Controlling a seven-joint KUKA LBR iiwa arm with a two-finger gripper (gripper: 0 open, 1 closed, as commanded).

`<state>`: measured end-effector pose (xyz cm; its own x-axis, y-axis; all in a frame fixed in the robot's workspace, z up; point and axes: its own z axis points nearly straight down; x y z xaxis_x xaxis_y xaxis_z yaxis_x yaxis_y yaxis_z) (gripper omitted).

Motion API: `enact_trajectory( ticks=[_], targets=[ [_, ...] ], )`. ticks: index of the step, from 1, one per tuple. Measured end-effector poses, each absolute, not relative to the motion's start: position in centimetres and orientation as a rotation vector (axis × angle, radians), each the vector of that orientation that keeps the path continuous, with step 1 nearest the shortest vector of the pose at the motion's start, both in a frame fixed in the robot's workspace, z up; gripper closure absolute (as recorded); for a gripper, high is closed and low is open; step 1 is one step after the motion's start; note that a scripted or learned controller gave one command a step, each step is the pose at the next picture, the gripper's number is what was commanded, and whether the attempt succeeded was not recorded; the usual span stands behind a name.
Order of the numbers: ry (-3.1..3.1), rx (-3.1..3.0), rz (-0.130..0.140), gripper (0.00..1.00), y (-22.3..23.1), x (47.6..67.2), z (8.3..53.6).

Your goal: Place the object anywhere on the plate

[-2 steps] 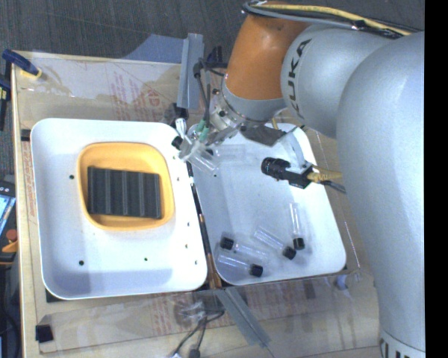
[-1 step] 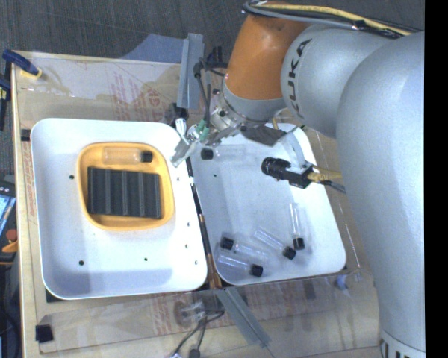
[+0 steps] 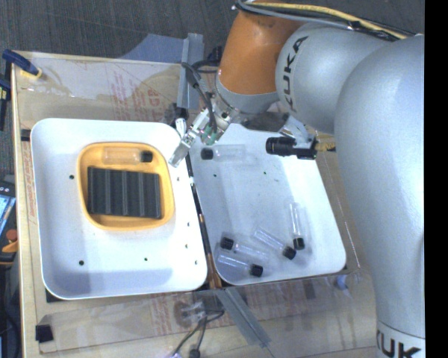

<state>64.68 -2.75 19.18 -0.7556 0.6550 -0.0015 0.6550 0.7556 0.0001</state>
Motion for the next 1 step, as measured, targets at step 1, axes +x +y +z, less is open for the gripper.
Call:
enact_trajectory(
  ticks=[1],
  targets=[
    [3.105,0.447,0.0,0.0,-5.36,64.84,19.27]
  ],
)
